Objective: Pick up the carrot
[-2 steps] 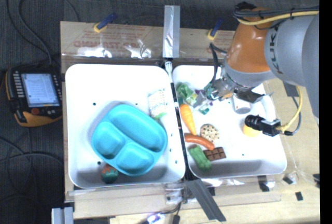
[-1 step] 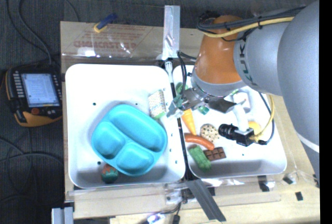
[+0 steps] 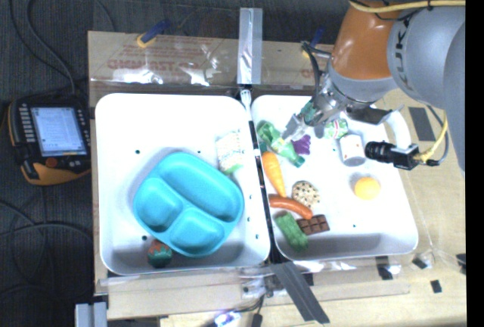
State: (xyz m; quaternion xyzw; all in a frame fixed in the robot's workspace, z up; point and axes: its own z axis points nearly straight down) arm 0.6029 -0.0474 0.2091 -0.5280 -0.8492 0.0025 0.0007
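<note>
The carrot was seen lying in the right bin against its left wall. The gripper hung above; its finger state could not be told. It was judged light, stiff, smooth, best gripped mid-body.

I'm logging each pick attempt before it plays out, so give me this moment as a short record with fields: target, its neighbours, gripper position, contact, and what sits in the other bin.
target: carrot, lying in the right bin close to its left wall
neighbours: green leafy piece above it, red sausage and cookie below it
gripper position: gripper over the upper part of the right bin, above and right of the carrot
contact: none seen with the carrot
other bin: left bin holds a blue divided tray
</note>
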